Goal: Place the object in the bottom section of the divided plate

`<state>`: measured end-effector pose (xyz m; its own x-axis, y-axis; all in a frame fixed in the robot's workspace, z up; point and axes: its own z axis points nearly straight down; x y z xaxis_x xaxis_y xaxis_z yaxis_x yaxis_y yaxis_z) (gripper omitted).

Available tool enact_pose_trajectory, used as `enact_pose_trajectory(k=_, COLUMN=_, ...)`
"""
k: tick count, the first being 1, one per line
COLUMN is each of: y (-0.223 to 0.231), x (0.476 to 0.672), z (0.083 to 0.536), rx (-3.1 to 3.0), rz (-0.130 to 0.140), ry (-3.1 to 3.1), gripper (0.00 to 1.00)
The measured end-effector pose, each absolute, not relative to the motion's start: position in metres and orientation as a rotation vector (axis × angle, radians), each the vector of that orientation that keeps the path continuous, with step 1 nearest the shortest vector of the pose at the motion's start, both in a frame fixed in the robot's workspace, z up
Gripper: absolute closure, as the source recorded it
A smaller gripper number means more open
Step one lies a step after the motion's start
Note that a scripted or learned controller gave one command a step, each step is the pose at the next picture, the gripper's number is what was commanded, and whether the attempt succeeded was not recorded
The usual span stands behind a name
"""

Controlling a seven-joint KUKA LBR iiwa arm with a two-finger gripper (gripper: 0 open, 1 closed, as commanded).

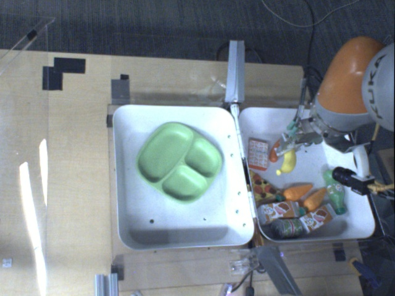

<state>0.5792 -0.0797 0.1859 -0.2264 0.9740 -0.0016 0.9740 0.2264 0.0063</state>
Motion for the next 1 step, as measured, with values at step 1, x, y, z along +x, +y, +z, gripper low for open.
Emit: enact_pose_trajectory(k=1, y=-0.1185, x=0.6704, z=0.1861, rx=2.101, rz=0.006, ry=2.328, gripper=1.0)
